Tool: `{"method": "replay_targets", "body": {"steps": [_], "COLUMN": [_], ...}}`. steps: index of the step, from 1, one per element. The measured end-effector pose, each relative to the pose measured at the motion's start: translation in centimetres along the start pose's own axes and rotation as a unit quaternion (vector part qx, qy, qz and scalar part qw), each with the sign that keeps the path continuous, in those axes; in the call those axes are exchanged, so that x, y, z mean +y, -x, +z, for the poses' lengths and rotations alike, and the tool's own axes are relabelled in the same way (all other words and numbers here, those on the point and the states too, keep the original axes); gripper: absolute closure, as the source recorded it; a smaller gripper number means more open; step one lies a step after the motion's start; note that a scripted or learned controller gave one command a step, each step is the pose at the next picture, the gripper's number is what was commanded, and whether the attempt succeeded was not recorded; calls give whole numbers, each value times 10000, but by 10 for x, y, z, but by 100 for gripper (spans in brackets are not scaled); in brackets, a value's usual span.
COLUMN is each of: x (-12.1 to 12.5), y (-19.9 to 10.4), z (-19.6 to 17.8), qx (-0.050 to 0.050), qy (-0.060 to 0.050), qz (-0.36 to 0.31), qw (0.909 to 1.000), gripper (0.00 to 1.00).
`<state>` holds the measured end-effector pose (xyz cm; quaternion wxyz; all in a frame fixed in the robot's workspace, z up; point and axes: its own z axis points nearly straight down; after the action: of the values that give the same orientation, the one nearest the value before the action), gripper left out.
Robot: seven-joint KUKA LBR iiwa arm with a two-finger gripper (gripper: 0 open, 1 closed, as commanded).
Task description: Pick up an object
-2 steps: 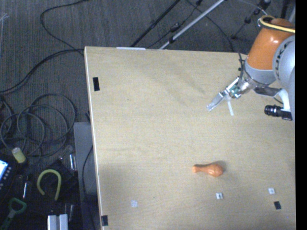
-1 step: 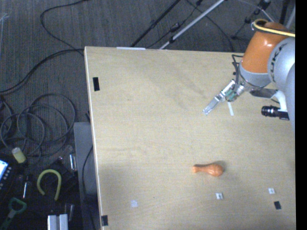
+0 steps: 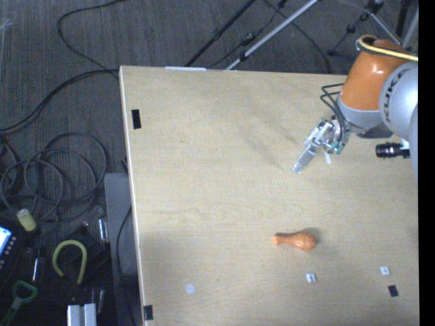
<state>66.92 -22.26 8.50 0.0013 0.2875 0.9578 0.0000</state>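
Gripper (image 3: pixel 304 160) is small and blurry; open or closed cannot be told, and nothing is seen held in it. The arm (image 3: pixel 380 90) is cut off by the frame's right side, only the orange band and grey wrist showing. A black part (image 3: pixel 392 151) sticks out under the wrist, unclear what it is.

Orange object (image 3: pixel 296 240), pear-like with a thin neck pointing left, lies well below the gripper, apart from it, on the bench. Nothing stands between the two.

Below the object, farther from the gripper: small pale squares (image 3: pixel 311 277), (image 3: pixel 385 271) and a dark one (image 3: pixel 393 291). Far left of the gripper a black mark (image 3: pixel 136 119) sits near the bench edge; another (image 3: pixel 148 312) at the lower left edge.

Bench (image 3: pixel 217 202) is light wood, bare and flat. Bin walls are not made out here.

Floor is dark grey carpet. Cables (image 3: pixel 54 168) loop left of the bench, with a green-yellow U-shaped thing (image 3: pixel 70 255) and other clutter too small to name. Stand legs (image 3: pixel 285 19) cross above the bench.
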Motion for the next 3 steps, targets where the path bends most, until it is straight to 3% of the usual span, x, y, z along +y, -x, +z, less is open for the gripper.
{"method": "replay_targets", "body": {"steps": [1,2,3], "x": [6,-11,37], "y": [-14,-14,-36], "z": [-13,-68,2], "qx": [-2,-4,14], "qy": [-4,5,1], "qz": [-784,812,853], "qw": [9969,9967,9964], "gripper": [0,0,0]}}
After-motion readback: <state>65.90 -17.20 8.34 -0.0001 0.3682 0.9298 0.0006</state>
